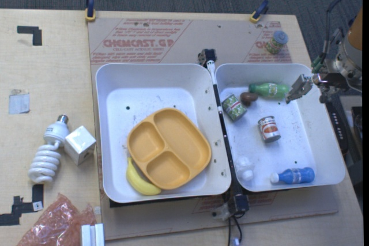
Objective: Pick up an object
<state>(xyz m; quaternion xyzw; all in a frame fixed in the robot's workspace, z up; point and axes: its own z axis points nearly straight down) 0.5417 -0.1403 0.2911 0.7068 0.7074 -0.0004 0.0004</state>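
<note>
Printed in red across the brown board (144,37) behind the left bin (109,124): "CHEMCAST GP", with smaller lines beneath too fine to read. Repeated in part behind the right bin (323,147), cut off by its rim. Labels on the two cans (233,107) (268,128) and the bottles too small to read.

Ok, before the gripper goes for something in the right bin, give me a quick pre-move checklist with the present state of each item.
1. Gripper over right bin: ok, near its far right side.
2. Nothing between its fingers: ok.
3. Finger opening: cannot tell.
4. Nearest target, green bottle, lying flat beside the gripper: ok.
5. Bottle free of neighbours: not ok, a brown object lies at its cap end.
6. Red can and blue bottle stand apart: ok.
</note>
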